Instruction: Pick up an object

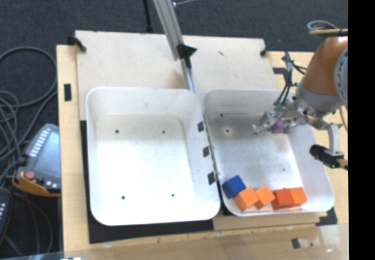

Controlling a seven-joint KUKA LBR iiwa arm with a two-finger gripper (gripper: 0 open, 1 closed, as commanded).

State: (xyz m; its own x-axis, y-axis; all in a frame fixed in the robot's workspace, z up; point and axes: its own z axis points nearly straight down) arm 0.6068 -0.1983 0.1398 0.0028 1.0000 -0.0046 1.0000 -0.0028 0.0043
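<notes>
Arm: the grey KUKA arm with its orange band (323, 68) reached in from the right and hung over the upper part of the right bin, wrist tipped down toward the bin floor.

Gripper: the two-finger gripper (270, 123) sat low above the right bin's floor, pointing left. A small purplish bit (279, 126) showed right at its tip, too small to name.

Fingers: I could not tell whether they stood wide or narrow, nor whether that purplish bit lay between them; the metal blurred together at this slant.

Right bin: the shallow white plastic bin on the right (313, 162) held every clear candidate, all crowded against its near wall, likely because they had slid or been dropped there.

Objects: a small blue block (234, 185) lay at the left of the row, just beside two lighter orange cubes (255, 197) touching each other, then a darker orange-red block (289, 197) further right.

Gap: the row lay well apart from the gripper, down the bin from it.

Left bin: the shallow white bin on the left (146, 153) sat alongside, touching the right one at the divider.

Worktop: the pale wooden worktop (129, 60) carried both bins, with a slanted aluminium post (167, 10) rising behind them.

Judgement: nothing looked surely picked yet; the wall-hugging blocks would leave little room for one finger.
</notes>
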